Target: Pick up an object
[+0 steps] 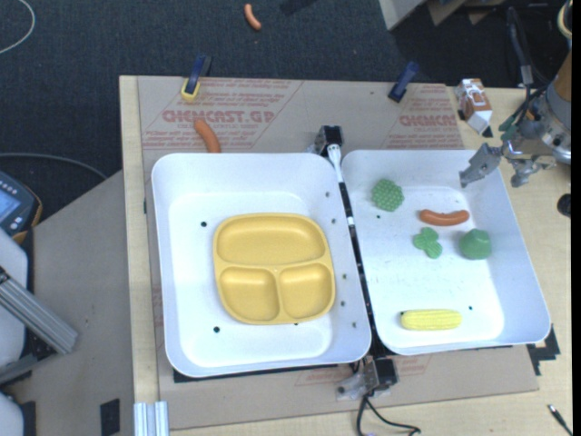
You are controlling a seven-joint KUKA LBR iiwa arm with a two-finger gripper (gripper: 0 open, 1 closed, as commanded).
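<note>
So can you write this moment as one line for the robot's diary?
claw: open, above right bin's far right corner | holding: nothing | nearest: hot dog | left bin: yellow tray

The arm point(554, 107) is cut off by the frame's right edge, a dark device point(14, 209) is clipped at the left edge, and the clamp point(377, 375) at the table's lower edge is blurred.

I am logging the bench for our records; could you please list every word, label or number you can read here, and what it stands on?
"CHEMCAST GP": red print on the brown board behind the left bin, partly legible.
"CHEMCAST": the same print, cut off, behind the right bin.
Small carton at the board's far right corner: print too small to read.
</note>
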